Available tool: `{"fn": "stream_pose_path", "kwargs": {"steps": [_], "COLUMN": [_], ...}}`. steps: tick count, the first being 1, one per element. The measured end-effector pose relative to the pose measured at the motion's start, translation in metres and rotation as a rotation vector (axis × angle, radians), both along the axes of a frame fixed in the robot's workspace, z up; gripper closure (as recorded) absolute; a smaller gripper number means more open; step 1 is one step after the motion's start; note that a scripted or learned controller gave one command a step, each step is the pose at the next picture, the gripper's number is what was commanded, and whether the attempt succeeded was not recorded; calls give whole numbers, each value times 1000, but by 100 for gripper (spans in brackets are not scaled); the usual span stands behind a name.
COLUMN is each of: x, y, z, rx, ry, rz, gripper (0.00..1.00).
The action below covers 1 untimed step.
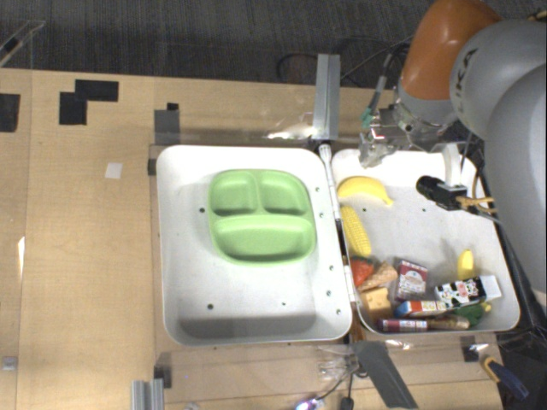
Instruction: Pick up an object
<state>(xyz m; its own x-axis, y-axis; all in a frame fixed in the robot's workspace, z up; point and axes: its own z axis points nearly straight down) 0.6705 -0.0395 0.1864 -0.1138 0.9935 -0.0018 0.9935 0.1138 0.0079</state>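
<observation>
My gripper (373, 149) hangs over the far left corner of the right bin (427, 229), with nothing visibly held. Just in front of it lies a yellow banana (364, 190), and a corn cob (355, 231) lies along the bin's left wall. Several small items crowd the near end: a red strawberry-like piece (363, 272), a tan cracker (376, 298), a small red and white box (412, 278), a cow-patterned carton (466, 291), a yellow piece (465, 265) and a marker (417, 324).
The left bin (184, 254) holds a green divided plate (261, 214). A metal post (327, 96) stands behind the wall between the bins. The grey arm with its orange band (444, 32) fills the upper right.
</observation>
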Motion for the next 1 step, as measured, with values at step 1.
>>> {"fn": "stream_pose_path", "kwargs": {"steps": [1], "x": [-89], "y": [-61], "z": [-94], "rx": [-2], "ry": [-2], "rz": [164], "gripper": [100]}}
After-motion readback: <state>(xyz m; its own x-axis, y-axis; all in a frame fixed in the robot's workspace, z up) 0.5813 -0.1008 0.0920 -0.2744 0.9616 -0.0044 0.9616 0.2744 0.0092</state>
